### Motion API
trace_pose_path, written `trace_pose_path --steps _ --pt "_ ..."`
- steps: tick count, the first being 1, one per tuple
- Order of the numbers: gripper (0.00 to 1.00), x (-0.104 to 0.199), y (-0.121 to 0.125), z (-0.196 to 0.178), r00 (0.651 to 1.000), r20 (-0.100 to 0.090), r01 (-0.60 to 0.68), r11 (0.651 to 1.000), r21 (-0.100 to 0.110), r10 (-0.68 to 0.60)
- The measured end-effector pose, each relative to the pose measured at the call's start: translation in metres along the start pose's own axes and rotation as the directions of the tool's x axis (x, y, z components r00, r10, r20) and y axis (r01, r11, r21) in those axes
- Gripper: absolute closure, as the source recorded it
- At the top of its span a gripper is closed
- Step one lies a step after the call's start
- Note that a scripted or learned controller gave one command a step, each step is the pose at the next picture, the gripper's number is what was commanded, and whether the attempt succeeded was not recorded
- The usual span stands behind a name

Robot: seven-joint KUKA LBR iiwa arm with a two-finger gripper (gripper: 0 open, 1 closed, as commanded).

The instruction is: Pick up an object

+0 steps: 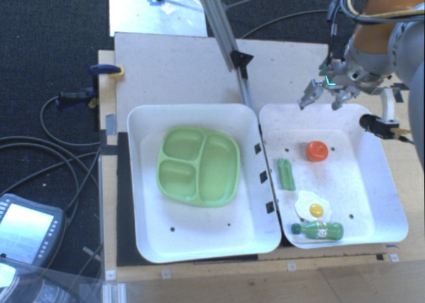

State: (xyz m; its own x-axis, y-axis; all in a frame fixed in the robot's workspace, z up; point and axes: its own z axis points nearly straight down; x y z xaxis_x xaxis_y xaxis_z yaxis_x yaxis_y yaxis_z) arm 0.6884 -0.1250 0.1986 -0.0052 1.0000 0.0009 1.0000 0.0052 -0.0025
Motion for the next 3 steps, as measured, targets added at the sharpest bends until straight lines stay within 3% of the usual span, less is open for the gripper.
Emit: trace_pose_path --steps 1,3 --pt "0.00 0.000 0.001 -0.003 1.000 0.002 0.002 1.000 -0.004 -0.002" --pt "0.00 0.000 -0.003 0.110 1.000 0.001 0.002 1.000 0.002 -0.002"
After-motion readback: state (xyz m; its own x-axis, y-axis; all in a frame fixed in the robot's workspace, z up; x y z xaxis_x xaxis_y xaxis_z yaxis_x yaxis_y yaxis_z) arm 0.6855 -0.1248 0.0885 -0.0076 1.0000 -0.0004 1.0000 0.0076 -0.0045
